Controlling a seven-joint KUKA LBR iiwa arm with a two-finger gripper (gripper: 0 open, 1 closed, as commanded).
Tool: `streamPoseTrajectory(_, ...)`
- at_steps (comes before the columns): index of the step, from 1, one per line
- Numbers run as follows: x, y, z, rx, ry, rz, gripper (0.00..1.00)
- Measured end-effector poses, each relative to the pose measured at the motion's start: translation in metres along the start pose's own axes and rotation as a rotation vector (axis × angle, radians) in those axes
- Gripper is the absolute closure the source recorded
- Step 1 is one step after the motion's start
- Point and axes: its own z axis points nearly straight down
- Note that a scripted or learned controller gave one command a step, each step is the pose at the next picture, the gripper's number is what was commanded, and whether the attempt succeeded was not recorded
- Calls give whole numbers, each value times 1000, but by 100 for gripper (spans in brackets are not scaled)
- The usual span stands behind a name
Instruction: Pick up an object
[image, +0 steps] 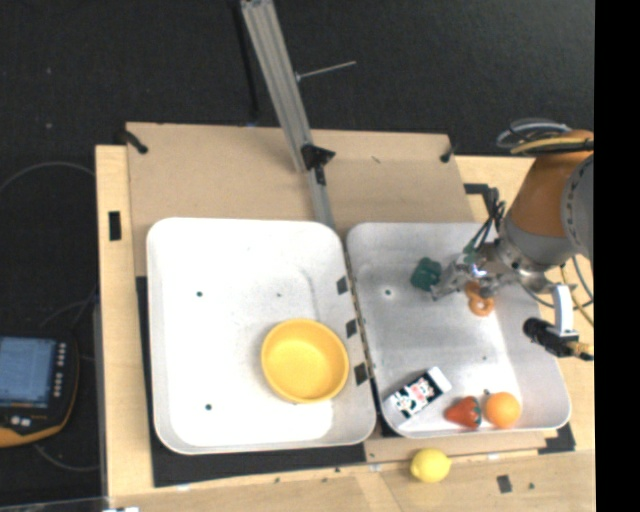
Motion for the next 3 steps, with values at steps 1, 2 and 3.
streamPoseTrajectory(1,-1,1,-12,-5,-1,-1,100)
streamPoseTrajectory(2,-3,1,-56,0,6,0,100)
streamPoseTrajectory(3,-4,2,-105,-1,5,-2,100)
